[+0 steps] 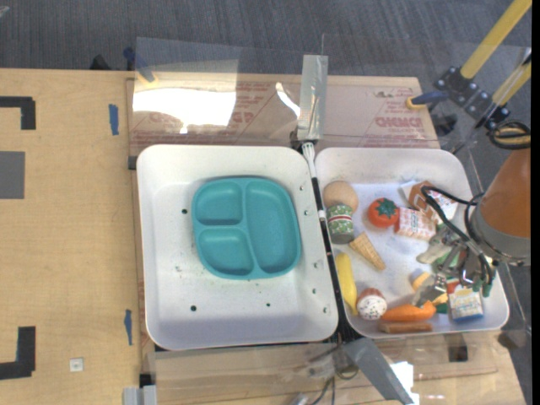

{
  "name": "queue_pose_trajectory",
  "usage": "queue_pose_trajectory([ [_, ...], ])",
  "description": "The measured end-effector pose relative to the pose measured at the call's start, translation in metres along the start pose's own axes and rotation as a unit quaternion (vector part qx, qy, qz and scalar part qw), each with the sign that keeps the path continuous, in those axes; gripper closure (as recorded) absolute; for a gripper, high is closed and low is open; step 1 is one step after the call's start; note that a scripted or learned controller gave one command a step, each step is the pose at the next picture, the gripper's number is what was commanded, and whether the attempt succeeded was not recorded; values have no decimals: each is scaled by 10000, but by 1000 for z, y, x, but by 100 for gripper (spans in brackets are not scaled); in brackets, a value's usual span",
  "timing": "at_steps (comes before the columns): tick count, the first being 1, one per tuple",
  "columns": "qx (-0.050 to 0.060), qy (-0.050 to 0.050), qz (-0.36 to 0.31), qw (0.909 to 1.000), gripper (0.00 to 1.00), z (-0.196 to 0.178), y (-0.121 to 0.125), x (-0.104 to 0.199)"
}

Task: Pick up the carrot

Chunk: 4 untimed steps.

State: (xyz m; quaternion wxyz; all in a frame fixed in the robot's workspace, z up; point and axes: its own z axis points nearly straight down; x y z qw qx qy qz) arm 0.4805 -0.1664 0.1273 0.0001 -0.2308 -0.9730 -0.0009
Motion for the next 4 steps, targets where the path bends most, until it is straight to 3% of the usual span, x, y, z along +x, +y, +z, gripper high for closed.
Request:
queue_pose_trajectory([
  [1,-8,-86,-548,9985,0,37,34,12],
  [2,-6,-100,-2612,9652,0,37,47,17],
  [3,-20,-72,-1696,9855,0,37,33,4],
  [4,-22,-68,505,9987,0,38,7,0],
])
